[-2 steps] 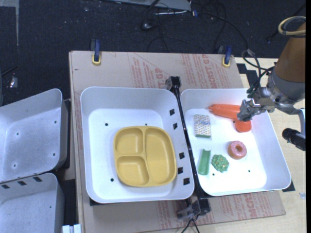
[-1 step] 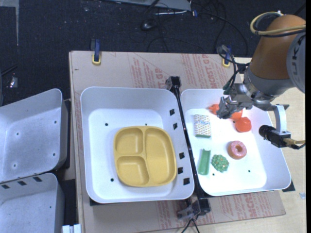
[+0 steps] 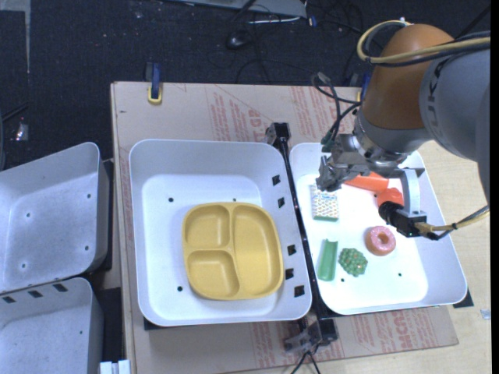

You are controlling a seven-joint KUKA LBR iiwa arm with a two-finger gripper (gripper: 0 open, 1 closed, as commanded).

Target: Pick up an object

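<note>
View from above, at a slant. My gripper [image 3: 331, 174] hangs low over the far left corner of the right bin [image 3: 413, 291], at the end of my grey arm with its orange band. I cannot tell whether the gripper is spread or pressed together; it is dark and seen from above.

No object is visibly in my grasp. The nearest candidate is a small white block with a green dotted pattern [image 3: 325, 205], lying flat just beside the gripper on the near side, close to the bin's left wall. An orange piece [image 3: 373, 184] lies partly under my wrist. Further toward the near side are a pink doughnut [image 3: 381, 241], a green stick [image 3: 327, 259] and a bumpy green ball [image 3: 353, 262], the last two almost touching.

Risks, as I judge them: the block sits tight to the wall, so the gripper could strike the rim or push the block against it rather than closing around it. The block lies flat and may slide away. Coming down off-centre could catch the orange piece instead, or nothing.

The left bin [image 3: 156, 209] holds a yellow divided plate [image 3: 232, 250]. Both bins rest on a pale board table [image 3: 203, 107] printed with faded red lettering, with a small blue and yellow clamp [image 3: 155, 90] at its far edge. Around it is a dark speckled floor [image 3: 70, 45] with loose cables [image 3: 257, 15]; spare white bins [image 3: 47, 209] lie to the left.
</note>
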